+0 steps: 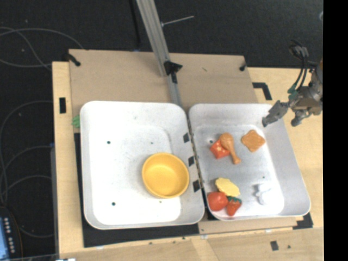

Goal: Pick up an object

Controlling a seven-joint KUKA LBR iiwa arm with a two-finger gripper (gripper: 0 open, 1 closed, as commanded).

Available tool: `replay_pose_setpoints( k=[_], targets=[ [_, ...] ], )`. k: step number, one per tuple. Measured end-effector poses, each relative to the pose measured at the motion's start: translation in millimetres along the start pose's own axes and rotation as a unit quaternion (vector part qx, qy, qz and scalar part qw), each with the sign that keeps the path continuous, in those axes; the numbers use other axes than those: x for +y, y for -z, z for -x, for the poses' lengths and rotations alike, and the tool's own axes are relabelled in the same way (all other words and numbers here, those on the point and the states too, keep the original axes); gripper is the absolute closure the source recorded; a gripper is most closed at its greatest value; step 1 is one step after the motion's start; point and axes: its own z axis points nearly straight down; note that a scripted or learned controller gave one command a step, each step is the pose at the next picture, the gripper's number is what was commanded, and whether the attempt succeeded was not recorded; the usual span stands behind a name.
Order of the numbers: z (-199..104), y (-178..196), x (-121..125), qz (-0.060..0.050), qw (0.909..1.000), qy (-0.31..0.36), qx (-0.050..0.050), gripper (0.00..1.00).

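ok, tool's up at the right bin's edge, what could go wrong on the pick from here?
1. The tool sits above the right bin rim, fingers spread; a straight descent may hit the rim.
2. The drumstick touches the red piece, so a grasp could catch both or nudge one away.
3. The tomato, strawberry and yellow piece crowd the near corner, leaving little finger room.

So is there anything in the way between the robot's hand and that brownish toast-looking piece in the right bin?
Nothing visible. The hand hangs over the right bin's upper right rim, with bare white floor between it and the toast piece. The nearest neighbour, a drumstick, lies on the toast's far side.
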Motion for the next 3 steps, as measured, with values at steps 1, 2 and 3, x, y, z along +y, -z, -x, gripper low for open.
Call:
replay_pose_setpoints(
  k=[1, 2, 3],
  targets=[
    [0, 0, 0, 0.0, 1.0, 0.0, 0.0, 0.0],
    [10, -55, 3, -0.001, 1.0, -0.002, -0.002, 0.0],
    [16, -99, 8, -0.002, 1.0, -0.003, -0.002, 0.0]
  ],
)
